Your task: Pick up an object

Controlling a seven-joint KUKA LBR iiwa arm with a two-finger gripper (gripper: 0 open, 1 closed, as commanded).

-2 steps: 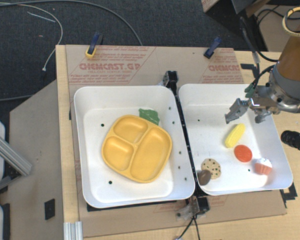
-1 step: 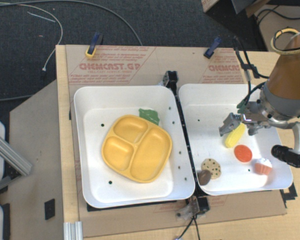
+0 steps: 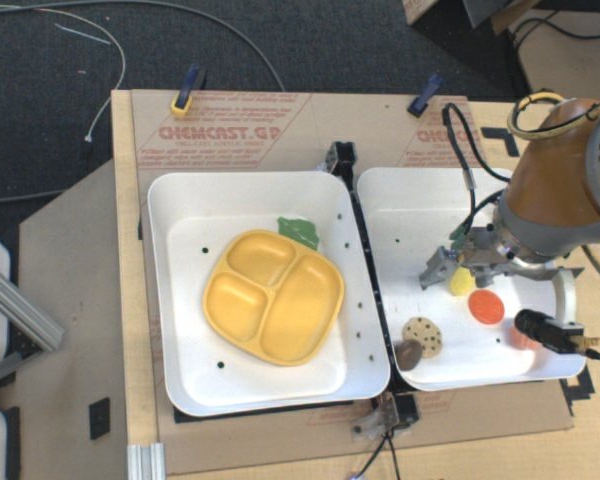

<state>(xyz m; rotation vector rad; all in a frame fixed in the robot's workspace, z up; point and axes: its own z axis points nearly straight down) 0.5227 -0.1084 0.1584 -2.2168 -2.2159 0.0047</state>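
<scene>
The tool [image 3: 450,266] hangs low in the right bin [image 3: 400,203], and whether it is wide or narrow I cannot tell. A small yellow object [image 3: 462,283] lies just beside the tool, partly under it. The orange ball [image 3: 486,308] sits near the yellow object, the cookie [image 3: 422,335] farther off. A yellow divided plate [image 3: 273,296] fills the left bin [image 3: 180,218].

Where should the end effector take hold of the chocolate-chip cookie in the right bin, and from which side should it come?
The cookie lies flat, so probably best from straight above, fingers closing across its round edge. A brown piece touches its lower-left side, so the fingers should likely close on the upper-left and lower-right edges, where bare bin floor shows. The end effector is up and to the right of it.
</scene>
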